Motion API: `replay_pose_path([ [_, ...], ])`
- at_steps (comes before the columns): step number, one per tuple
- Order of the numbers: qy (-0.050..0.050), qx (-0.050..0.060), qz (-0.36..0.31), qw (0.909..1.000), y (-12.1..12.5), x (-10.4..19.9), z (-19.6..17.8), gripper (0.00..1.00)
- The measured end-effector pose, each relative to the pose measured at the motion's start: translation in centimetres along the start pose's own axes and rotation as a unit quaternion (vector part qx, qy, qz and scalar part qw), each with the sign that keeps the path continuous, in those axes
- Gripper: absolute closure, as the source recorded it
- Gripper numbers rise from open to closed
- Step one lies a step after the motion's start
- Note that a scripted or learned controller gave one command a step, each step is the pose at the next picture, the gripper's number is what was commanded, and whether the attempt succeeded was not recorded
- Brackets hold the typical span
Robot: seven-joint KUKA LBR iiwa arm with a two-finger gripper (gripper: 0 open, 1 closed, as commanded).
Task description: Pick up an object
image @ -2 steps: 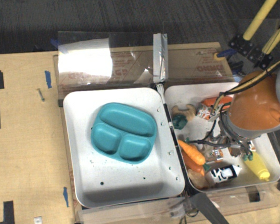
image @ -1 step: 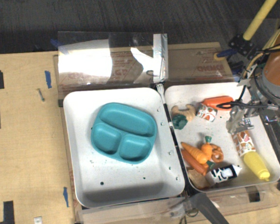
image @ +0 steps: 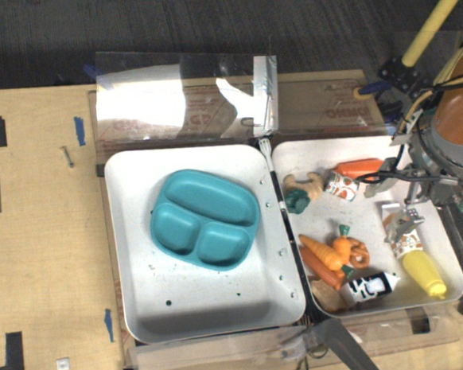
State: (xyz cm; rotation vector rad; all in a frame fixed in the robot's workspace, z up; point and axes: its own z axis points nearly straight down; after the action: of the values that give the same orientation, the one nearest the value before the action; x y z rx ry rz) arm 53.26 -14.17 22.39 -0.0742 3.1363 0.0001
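You see the gripper (image: 400, 224) low over the right bin (image: 455, 282), just above the yellow bottle (image: 424, 272); you cannot tell how wide it stands. The teal tray (image: 204, 217) fills the left bin (image: 133, 252).

The grey arm (image: 452, 151) comes in from the right side, its orange band up high. Its end effector (image: 404, 224) hangs low, pointing down.

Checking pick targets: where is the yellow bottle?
The yellow bottle lies in the right bin's near right corner, right of the black-and-white toy.
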Motion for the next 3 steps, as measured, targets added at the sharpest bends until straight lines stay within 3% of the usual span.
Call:
replay_pose_path([
  [1, -0.001, -0.001, -0.032, 0.9995, 5.1, 0.6, 12.9, 0.00],
  [2, -0.007, 0.001, -0.012, 0.9999, 5.1, 1.9, 13.4, 0.00],
  [3, -0.007, 0.002, -0.053, 0.9986, 5.0, 1.7, 13.4, 0.00],
])
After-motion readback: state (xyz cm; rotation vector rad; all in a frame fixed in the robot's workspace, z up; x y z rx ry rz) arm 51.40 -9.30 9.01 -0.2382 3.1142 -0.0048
